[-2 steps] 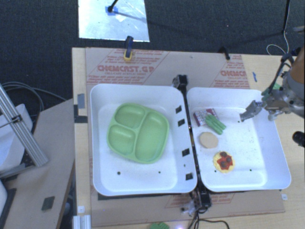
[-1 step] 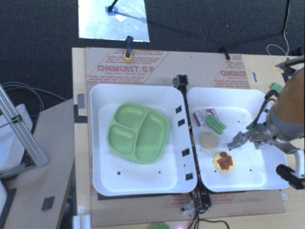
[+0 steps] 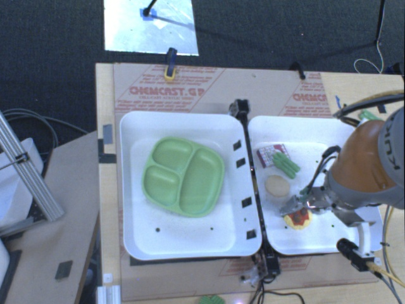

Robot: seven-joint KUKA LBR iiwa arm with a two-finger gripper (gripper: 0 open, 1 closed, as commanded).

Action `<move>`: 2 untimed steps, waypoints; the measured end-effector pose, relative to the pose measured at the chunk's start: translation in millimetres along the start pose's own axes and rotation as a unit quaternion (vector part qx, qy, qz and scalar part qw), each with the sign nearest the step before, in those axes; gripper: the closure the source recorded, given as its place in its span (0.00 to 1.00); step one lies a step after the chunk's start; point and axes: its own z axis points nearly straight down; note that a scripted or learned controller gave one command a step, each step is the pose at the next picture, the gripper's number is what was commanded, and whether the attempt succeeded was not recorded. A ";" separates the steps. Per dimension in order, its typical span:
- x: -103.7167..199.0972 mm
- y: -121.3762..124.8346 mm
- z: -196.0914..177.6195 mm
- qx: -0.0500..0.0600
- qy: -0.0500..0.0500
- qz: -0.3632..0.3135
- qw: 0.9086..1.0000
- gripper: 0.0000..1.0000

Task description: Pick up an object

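Toy food: a small yellow and red item (image 3: 297, 219) lies near the front of the right shallow white bin (image 3: 354, 242), just beside the metal fingertips.
End effector: the grey two-finger end effector (image 3: 295, 204) hangs low over the right bin, directly above the yellow and red item; whether it is open or closed cannot be told, and nothing is visibly held.
Arm: the grey arm with an orange band (image 3: 367, 163) reaches in from the right.
Round piece: a flat beige disc (image 3: 276, 185) lies just behind the fingertips.
Packet: a green object on a red and white wrapper (image 3: 278, 158) lies farther back in the same bin.
Left bin: the left shallow white bin (image 3: 136, 233) holds a light green divided plastic plate (image 3: 183, 176).
Surface: a pale surface (image 3: 190, 87) carries both bins side by side.
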 end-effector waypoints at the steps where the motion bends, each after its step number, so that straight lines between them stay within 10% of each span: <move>1: -1.8 2.1 -14.8 -0.002 0.000 0.001 1.000 1.00; 2: 60.0 21.9 -109.8 -0.007 0.000 -0.005 1.000 1.00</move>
